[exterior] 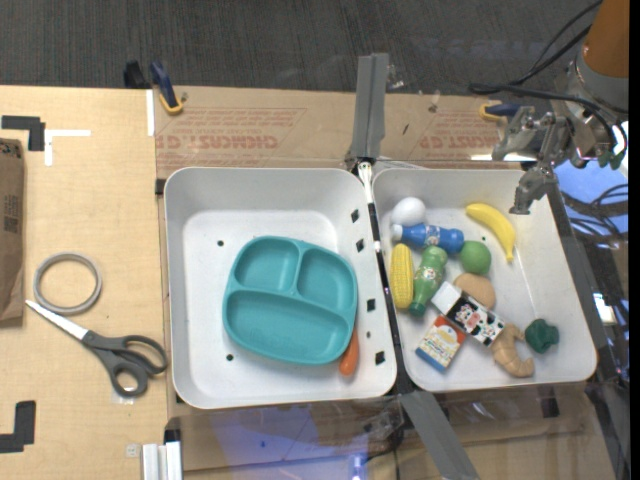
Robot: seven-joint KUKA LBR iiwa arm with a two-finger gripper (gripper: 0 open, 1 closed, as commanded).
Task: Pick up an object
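Note:
The right bin holds several toys: a yellow banana, a white egg shape, a blue bottle, a corn cob, a green bottle, a green ball, a tan lump, a cow-patterned box, a small carton, a dark green piece and a tan piece. My gripper hangs over the bin's far right corner, above and right of the banana, with nothing seen in it.
The left bin carries a teal divided plate with an orange carrot at its near right. On the bench to the left lie scissors and a tape roll. A grey upright post stands behind the bins.

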